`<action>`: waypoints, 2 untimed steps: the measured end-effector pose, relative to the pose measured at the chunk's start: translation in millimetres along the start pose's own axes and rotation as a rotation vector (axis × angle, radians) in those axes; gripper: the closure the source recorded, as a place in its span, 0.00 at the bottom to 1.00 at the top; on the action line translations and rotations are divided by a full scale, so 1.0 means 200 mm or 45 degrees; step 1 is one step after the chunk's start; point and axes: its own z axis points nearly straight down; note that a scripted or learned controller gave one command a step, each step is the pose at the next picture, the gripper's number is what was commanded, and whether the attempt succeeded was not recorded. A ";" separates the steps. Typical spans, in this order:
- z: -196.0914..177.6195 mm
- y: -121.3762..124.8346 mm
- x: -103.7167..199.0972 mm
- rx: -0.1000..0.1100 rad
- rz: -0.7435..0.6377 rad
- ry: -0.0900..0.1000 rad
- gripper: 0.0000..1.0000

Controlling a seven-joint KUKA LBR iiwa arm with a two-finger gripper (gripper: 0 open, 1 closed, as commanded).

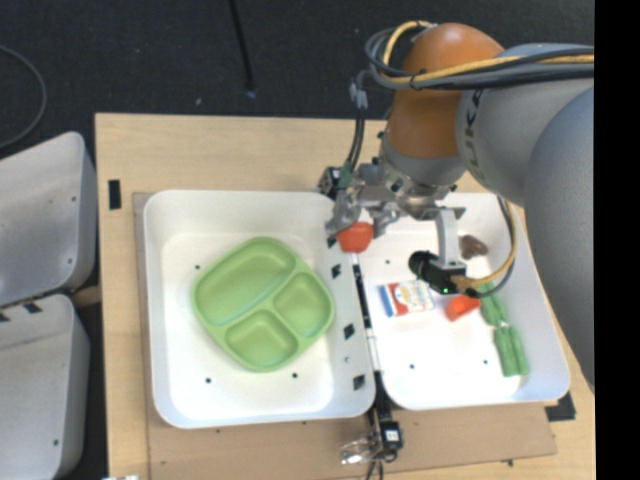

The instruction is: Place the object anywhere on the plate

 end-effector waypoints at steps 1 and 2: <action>0.01 -0.13 0.24 0.001 -0.001 0.001 1.00; 0.01 -0.12 0.22 -0.002 0.007 -0.001 0.00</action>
